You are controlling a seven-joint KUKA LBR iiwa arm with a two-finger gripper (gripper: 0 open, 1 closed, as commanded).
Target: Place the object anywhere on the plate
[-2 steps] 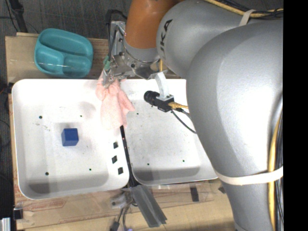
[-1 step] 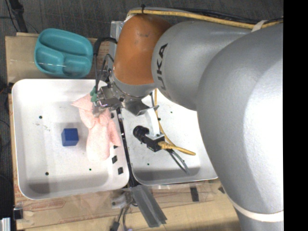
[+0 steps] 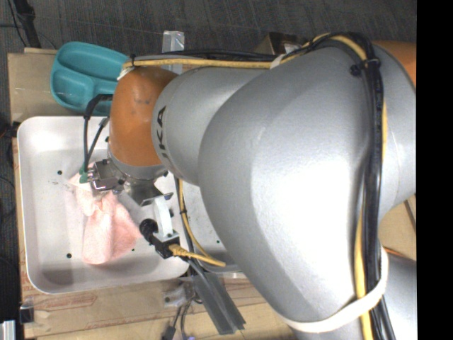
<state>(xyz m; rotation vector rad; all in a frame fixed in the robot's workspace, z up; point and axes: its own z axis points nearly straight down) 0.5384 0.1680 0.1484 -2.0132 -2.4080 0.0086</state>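
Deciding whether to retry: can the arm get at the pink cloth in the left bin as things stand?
Probably yes. The arm's wrist sits right over the pink cloth in the white bin, with nothing between them. The arm itself hides the fingertips, so contact is unclear.

Single fixed camera above bench, angled down on white bin (image 3: 35,190); arm (image 3: 283,176) close, entering from right.

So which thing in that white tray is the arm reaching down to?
Start at the shallow white bin on the view's left, under the big grey arm. Inside it, just below the arm's orange band, lies a soft, crumpled pale pink cloth. It is the one pink, limp thing there, unlike the hard teal plastic piece beyond the bin's far edge.
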